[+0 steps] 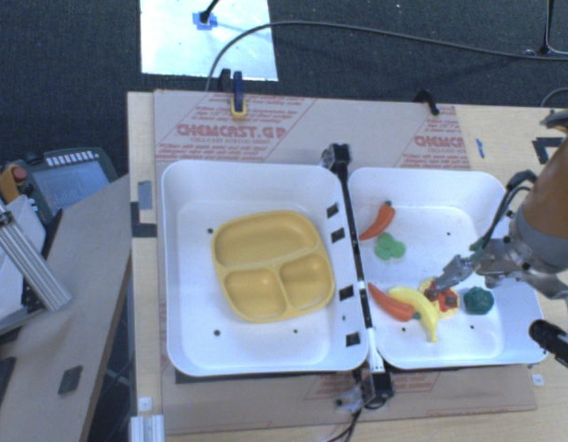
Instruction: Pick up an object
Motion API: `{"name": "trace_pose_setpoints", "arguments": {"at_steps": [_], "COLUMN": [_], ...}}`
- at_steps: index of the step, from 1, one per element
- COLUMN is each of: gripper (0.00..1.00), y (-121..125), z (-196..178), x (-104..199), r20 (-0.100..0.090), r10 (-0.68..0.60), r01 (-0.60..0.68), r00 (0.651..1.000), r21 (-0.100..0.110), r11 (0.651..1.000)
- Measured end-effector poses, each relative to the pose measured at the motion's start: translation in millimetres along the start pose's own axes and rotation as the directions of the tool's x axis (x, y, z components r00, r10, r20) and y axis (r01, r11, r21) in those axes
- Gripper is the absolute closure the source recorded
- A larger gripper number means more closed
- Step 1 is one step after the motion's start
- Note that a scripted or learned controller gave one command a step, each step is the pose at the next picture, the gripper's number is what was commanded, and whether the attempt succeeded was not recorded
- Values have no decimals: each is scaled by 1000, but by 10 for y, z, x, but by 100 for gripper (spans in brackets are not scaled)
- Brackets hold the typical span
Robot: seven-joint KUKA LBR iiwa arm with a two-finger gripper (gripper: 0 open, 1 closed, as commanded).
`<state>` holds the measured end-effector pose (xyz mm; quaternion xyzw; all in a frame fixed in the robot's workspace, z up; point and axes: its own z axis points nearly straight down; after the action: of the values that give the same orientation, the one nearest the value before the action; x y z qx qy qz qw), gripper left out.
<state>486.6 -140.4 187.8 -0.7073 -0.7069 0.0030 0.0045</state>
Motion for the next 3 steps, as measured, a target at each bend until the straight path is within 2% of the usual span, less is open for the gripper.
{"name": "trace_pose_setpoints", "arguments": {"at_steps": [1, 2, 3], "gripper": [0, 0, 0], "y": [29, 6, 22], "z": [-54, 571, 1033], "x": [3, 14, 12], "r20": [2, 1, 3], "r10": [-3, -1, -1], "r01": [3, 1, 1], "r00": [1000, 1000, 1000], "r21": [-12, -7, -13], "r11": [1000, 1000, 1000]}}
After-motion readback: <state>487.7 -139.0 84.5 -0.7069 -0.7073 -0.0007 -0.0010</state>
